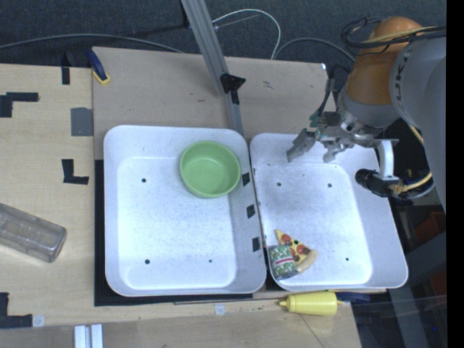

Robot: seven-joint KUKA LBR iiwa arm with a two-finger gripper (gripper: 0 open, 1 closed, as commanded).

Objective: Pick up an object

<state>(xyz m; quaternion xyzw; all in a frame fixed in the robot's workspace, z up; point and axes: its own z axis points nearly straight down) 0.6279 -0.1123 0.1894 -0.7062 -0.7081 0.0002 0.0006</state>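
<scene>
You had the bench spread under the camera, its pale wood top carrying both bins. The grey arm came in from the right, its orange band sitting above the wrist. The left bin and the right bin lay touching along their inner edges. A slanted metal pole crossed the bench from the top toward the seam between the bins.

In the left bin, the green bowl stood upright near the far right corner. A clear plastic cup lay on its side on the bench, well left of the bins. A yellow bottle lay on its side just outside the near rim of the right bin.

The gripper hung over the far rim of the right bin, its two fingers spread apart with nothing between them. Your likeliest pick, the pizza-slice toy, lay flat in the near left corner of the right bin, well apart from the gripper.
</scene>
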